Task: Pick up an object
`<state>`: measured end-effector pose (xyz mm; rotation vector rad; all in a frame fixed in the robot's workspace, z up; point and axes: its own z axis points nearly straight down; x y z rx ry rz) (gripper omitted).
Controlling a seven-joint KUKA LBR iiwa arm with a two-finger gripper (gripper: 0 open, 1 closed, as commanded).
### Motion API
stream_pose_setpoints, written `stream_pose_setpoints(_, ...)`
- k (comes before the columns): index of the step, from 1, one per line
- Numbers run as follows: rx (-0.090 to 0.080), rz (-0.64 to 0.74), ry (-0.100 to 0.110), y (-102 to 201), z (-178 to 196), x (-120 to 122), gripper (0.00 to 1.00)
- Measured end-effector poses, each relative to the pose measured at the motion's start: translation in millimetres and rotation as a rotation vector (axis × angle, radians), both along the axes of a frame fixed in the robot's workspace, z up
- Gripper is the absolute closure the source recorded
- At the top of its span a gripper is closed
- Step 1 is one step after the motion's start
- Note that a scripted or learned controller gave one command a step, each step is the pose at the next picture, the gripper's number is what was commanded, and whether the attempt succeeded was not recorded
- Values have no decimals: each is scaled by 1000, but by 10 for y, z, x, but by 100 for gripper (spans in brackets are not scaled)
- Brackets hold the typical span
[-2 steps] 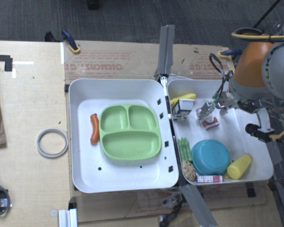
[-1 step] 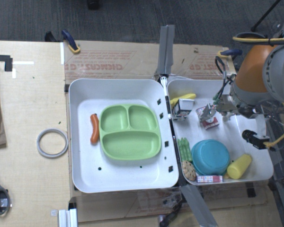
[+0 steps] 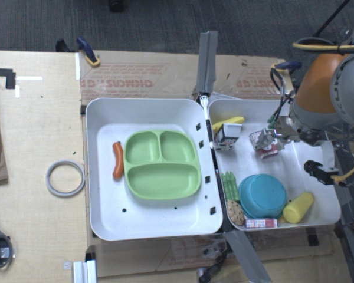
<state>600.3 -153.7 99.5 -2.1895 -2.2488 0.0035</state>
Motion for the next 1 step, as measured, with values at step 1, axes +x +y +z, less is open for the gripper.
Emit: stream_pose_setpoints(1, -1, 44, -4, 908, 924, 181, 100)
